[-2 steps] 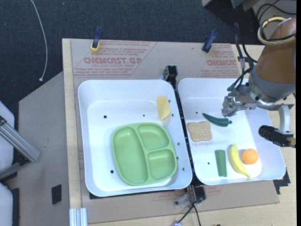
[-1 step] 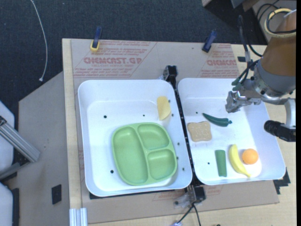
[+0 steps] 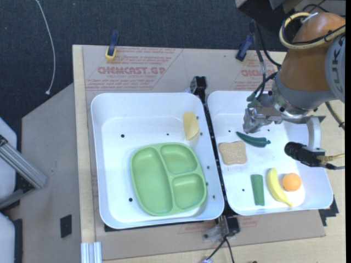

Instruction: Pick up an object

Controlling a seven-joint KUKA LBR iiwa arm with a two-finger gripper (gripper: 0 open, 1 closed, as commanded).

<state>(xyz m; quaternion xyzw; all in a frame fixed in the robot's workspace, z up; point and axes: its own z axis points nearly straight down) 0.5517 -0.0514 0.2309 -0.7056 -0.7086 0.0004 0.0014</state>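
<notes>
The grey arm with its orange band reached in from the right, its two-finger gripper (image 3: pixel 251 126) poised over the far part of the right white bin (image 3: pixel 323 201). Whether its pincer was released or clenched could not be told. Just beside the tips lay a dark green curved pepper-like object (image 3: pixel 253 139). Nearer lay a tan bread slice (image 3: pixel 233 153), a green rectangular stick (image 3: pixel 257 189), a yellow banana (image 3: pixel 277 187) and an orange ball (image 3: pixel 291 182). The left white bin (image 3: pixel 104 147) held a green sectioned plastic plate (image 3: pixel 166 177) and a pale yellow wedge (image 3: pixel 191 126).
</notes>
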